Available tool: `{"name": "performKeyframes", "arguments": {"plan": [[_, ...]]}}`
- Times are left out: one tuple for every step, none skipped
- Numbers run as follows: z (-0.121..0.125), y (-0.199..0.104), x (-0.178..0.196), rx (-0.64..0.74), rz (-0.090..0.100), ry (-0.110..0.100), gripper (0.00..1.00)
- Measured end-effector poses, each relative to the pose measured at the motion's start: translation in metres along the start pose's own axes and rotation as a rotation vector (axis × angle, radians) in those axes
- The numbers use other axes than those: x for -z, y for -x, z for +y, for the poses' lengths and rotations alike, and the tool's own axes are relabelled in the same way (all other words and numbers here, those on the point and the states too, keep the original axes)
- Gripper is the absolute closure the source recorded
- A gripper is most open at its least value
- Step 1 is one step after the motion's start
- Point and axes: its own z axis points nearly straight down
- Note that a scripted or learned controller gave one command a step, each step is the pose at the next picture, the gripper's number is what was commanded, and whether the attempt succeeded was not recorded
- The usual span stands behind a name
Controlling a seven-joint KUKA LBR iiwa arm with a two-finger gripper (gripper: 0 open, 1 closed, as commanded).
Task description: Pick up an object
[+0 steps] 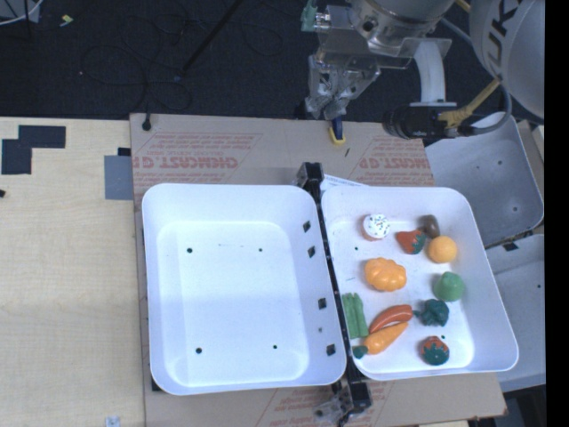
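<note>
While the arm hangs high at the back of the desk, nothing has been picked up yet, as far as I can judge from where I stand. Its hand sits above the far edge of the cardboard sheet, well apart from both bins and from every toy in them. Whether it is spread wide or pinched narrow I cannot tell; the tips blur together against the dark floor behind, and I see nothing caught between them.

All the candidates lie in the right bin. A white speckled piece rests near its back wall, with a small red piece, a brownish piece and an orange ball clustered just beside it. A yellow-orange pepper sits in the middle, a green ball to its right. Nearer the front lie a green pod against the left wall, a carrot touching a red chilli, a dark green broccoli and a teal-and-red piece.

The left bin shows bare white floor.

So the whole job looks to be ahead: choosing one toy, coming down over the right bin, closing on it and lifting. The pepper, standing apart from its neighbours, looks the easiest target.
</note>
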Motion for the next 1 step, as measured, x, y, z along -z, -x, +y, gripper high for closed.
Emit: {"name": "performKeyframes", "arguments": {"plan": [[0.0141, 0.0181, 0.0094, -0.003, -0.001, -0.001, 1.00]]}}
